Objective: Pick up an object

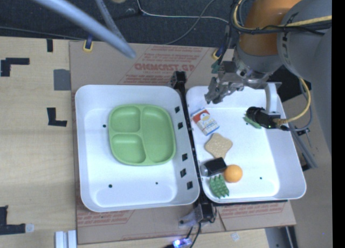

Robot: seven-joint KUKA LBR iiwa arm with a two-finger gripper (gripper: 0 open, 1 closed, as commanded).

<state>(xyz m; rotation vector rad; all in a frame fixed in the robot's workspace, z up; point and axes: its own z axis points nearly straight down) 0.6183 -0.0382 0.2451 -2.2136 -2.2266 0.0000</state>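
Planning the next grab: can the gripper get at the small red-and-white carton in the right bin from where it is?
Probably yes. The gripper hangs just above the red-and-white carton, and nothing lies between them. The tan bread slice sits close below it.

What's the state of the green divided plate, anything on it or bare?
Bare. The green divided plate lies flat in the left bin; all three compartments show plain green. The small items lie in the right bin.

Robotics laboratory test station. Indicators: an industrial arm (291, 20) with exposed cabling, two white bins (86, 133) clamped side by side on a cardboard sheet (161, 61), black alignment marks (54, 116) (taped onto the wooden bench (32, 160)).
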